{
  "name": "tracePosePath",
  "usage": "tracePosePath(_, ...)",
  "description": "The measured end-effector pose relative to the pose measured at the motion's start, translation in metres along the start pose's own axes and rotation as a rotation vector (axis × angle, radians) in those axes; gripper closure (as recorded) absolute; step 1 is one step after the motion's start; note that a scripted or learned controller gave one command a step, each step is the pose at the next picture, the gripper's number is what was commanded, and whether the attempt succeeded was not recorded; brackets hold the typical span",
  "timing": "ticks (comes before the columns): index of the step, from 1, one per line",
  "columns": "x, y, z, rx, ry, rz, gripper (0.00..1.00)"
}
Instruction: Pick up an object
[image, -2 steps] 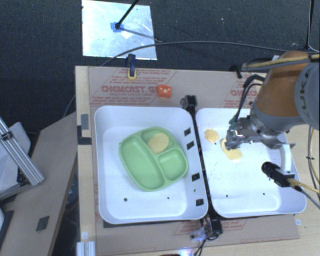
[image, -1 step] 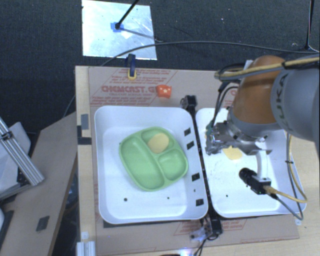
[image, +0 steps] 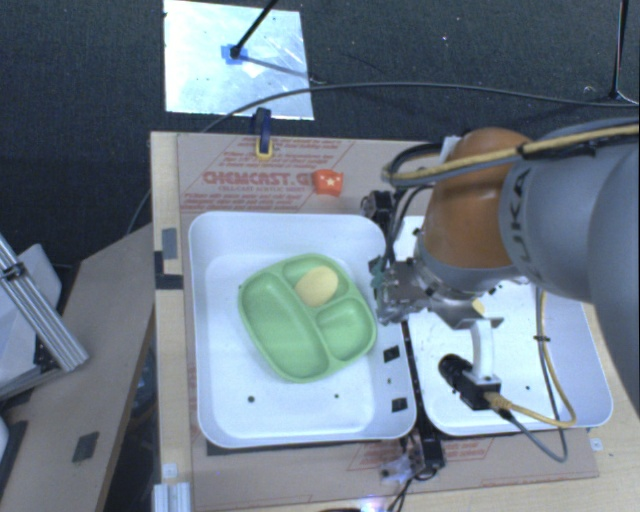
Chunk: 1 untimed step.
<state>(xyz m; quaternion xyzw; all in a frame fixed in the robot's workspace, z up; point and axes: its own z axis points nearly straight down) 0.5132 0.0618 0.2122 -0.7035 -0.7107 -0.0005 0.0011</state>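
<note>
Two white bins (image: 230, 400) lie side by side; the grey arm (image: 570, 230) hangs over the right bin (image: 570, 380), its gripper (image: 392, 292) at their seam, and whether it is open or closed cannot be told. In the left bin (image: 215, 300) sits a green divided plate (image: 290, 340); a yellow lump (image: 318, 286) lies in its top compartment.

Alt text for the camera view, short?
A green divided plate sits in the left bin with a yellow rounded object in its upper compartment. The arm hangs over the right bin, gripper near the plate's right edge.
</note>
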Motion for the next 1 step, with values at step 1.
tracePosePath(1,0.0468,-0.0006,-0.0027,-0.002,0.0,0.0,1.0)
